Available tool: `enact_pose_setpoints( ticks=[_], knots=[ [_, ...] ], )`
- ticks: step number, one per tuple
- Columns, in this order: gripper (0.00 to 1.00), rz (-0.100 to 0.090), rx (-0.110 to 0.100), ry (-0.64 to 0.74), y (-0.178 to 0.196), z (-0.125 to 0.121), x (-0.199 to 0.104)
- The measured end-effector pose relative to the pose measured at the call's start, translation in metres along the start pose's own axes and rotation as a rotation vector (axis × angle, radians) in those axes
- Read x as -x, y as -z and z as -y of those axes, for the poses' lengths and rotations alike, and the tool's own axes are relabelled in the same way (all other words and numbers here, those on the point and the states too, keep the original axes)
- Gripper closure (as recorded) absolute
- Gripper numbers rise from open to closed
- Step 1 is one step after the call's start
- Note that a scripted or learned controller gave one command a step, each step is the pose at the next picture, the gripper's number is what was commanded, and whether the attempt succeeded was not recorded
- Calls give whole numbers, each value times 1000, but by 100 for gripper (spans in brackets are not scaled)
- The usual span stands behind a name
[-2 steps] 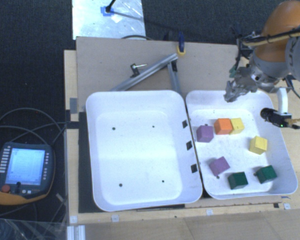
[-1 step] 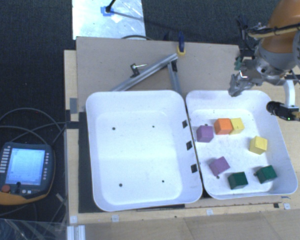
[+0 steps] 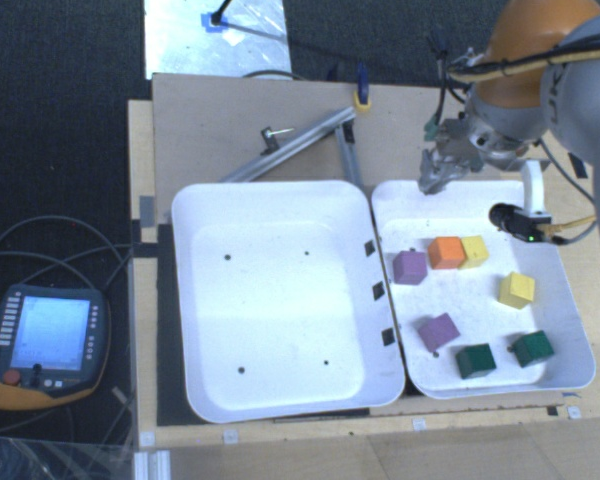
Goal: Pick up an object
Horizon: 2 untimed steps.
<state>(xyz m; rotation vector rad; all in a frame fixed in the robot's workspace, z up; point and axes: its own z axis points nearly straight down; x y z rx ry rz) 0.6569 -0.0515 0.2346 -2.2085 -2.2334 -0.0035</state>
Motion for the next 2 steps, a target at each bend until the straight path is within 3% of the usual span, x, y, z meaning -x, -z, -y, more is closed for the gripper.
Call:
enact_pose_setpoints(
  ticks=[2],
  knots=[
    [100, -1, -1, -1, -8, 18, -96]
  ],
)
